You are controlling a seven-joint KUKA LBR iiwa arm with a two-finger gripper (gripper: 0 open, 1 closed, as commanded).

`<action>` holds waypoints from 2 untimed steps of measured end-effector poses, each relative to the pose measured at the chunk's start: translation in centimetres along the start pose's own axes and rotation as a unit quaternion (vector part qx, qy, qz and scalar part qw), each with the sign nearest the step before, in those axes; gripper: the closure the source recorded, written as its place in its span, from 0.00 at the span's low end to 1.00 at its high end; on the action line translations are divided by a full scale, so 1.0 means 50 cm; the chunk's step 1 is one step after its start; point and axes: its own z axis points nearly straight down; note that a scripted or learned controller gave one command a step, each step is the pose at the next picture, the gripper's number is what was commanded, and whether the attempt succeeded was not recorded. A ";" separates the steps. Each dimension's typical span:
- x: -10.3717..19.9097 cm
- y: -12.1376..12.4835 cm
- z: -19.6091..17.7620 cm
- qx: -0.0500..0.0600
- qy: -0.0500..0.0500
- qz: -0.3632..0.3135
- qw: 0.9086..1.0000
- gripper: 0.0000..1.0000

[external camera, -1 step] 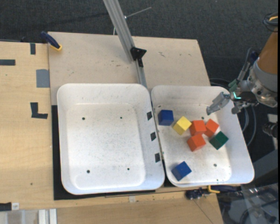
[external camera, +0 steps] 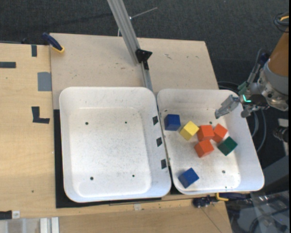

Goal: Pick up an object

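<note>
Currently the gripper (external camera: 235,106) is seen spread open and empty at the frame's right, above the right bin (external camera: 252,178). Below-left, orange cubes (external camera: 208,139) are packed against a green cube (external camera: 227,145); a descent there could be jammed by neighbours.

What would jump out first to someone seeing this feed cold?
Probably the cluster of small coloured wooden-looking cubes in the right white bin: a yellow cube, three orange cubes and a dark green cube bunched together, with two blue cubes apart from them. Next, the grey arm's claw above that bin's upper right.
</note>
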 end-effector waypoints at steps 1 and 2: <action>-0.001 -0.003 0.087 0.002 0.000 0.001 1.000 0.00; 0.003 -0.003 0.216 0.004 0.001 0.001 1.000 0.00</action>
